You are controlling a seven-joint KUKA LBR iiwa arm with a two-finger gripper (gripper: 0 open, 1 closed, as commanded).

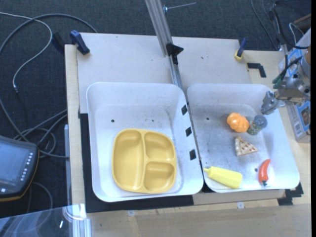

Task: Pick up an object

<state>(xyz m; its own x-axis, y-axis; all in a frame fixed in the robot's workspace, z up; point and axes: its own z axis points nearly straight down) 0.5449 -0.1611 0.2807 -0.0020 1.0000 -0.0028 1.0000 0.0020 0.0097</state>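
The orange ball (238, 122) lies in the right bin (291, 167), just below and left of my fingers (269, 102); whether they are parted I cannot tell, being blurred. A small jar (256, 125) touches the ball. Nearer: wedge (244, 146), red pepper (264, 171), yellow bottle (223, 177). No writing is readable.

Two shallow white plastic bins are counted: left bin (98, 102), right bin (217, 95). In the left: one yellow three-compartment tray (144, 160). In the right, five items: one orange round fruit (238, 122), one small greyish jar (256, 125), one tan wedge slice (245, 146), one red chili pepper (264, 171), one yellow oblong block (223, 176).
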